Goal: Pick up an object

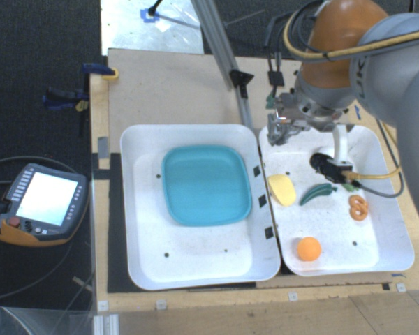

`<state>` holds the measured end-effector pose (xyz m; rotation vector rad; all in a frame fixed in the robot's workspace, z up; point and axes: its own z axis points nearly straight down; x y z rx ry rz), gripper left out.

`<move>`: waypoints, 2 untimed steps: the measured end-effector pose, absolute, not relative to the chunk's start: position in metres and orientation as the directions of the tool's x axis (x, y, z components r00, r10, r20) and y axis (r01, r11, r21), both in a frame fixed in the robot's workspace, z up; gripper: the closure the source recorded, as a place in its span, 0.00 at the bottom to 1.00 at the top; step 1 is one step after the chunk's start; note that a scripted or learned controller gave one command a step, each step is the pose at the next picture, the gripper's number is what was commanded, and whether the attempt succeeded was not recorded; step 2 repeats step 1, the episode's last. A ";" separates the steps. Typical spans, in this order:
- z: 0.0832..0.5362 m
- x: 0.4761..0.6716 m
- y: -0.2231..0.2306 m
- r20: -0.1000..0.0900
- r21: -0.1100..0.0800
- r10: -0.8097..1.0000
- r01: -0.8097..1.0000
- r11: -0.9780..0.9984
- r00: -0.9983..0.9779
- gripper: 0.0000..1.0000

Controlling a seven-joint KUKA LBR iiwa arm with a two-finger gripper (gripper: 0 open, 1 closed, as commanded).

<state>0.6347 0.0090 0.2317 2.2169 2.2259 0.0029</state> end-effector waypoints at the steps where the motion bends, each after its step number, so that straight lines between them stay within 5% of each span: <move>1: 0.227 0.630 0.068 0.002 0.001 1.000 1.000 0.005 -0.005 1.00; 2: 0.227 0.630 0.068 0.002 0.001 1.000 1.000 0.005 -0.005 1.00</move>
